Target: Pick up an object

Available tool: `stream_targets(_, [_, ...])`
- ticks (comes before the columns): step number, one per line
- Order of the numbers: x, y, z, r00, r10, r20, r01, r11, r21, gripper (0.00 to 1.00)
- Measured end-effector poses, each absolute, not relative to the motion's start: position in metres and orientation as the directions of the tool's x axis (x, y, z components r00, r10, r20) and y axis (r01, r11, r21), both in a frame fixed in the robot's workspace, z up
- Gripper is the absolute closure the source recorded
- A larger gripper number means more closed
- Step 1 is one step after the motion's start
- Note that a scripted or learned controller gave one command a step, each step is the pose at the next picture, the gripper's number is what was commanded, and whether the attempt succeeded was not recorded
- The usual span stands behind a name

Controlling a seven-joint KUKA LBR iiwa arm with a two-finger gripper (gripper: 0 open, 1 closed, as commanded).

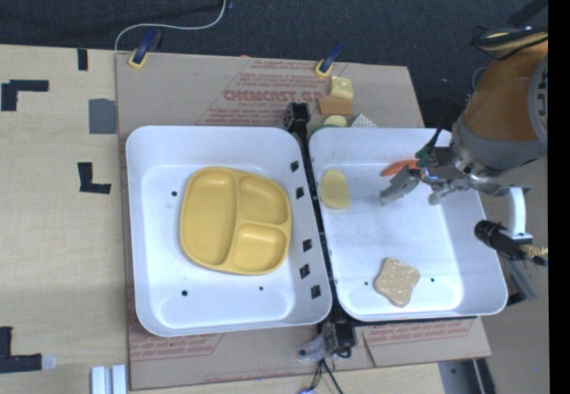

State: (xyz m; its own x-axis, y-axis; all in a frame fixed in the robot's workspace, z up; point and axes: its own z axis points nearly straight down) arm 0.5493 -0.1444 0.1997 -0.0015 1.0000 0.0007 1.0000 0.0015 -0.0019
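In the right bin (pixel 472 294) lie a pale yellow oval piece (pixel 335 189) near the left wall and a tan cracker-like piece (pixel 395 282) near the front. A small orange object (pixel 397 168) with a green end sits by the bin's far right part, just beside the wrist. My gripper (pixel 418 192) hangs over the bin's right half, its two grey fingers (pixel 394 191) spread apart and open, with nothing between them. It is right of the oval piece and above the cracker piece in the view.
The left bin (pixel 147 205) holds a yellow divided plate (pixel 235 219). Small tan and yellow blocks (pixel 337 96) rest on the cardboard behind the bins. Clamps (pixel 141 53) pin the cardboard's far edge. A black clip strip (pixel 309 205) joins the bins.
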Motion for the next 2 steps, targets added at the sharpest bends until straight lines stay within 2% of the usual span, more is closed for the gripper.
stream_targets(1, [0.608, -0.2, 0.17, 0.0, 1.0, -0.003, 1.0, 0.0, 0.001, 0.0])
stream_targets(2, [0.646, -0.192, 0.08, -0.002, 1.0, 0.0, 1.0, 0.001, -0.006, 0.0])
